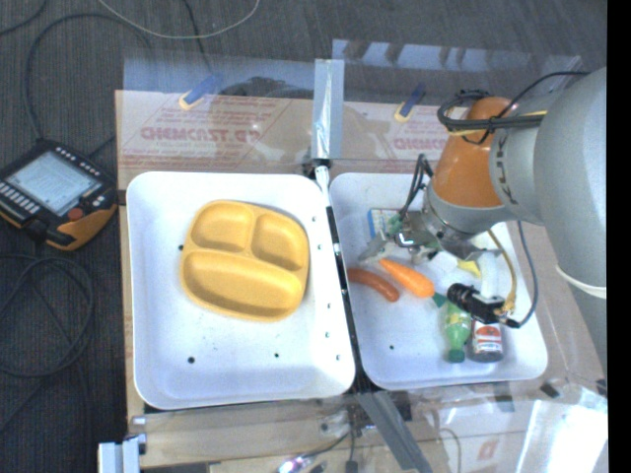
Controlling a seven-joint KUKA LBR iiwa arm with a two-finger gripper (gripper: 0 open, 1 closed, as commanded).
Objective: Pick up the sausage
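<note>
The sausage [374, 283], short and reddish-brown, lies in the right bin [414, 363] close to its left wall. An orange carrot [407, 276] rests right beside it, on its right. My gripper [399, 236] hangs over the bin's upper middle, just above the carrot and up and to the right of the sausage. Nothing of the sausage is between the gripper's tips; it lies free on the bin floor.
A yellow divided plate [246, 258] sits in the left bin [168, 363]. In the right bin, a green bottle [455, 329] and a small can [486, 341] stand near the front right, with a yellow item [490, 263] under the wrist.
</note>
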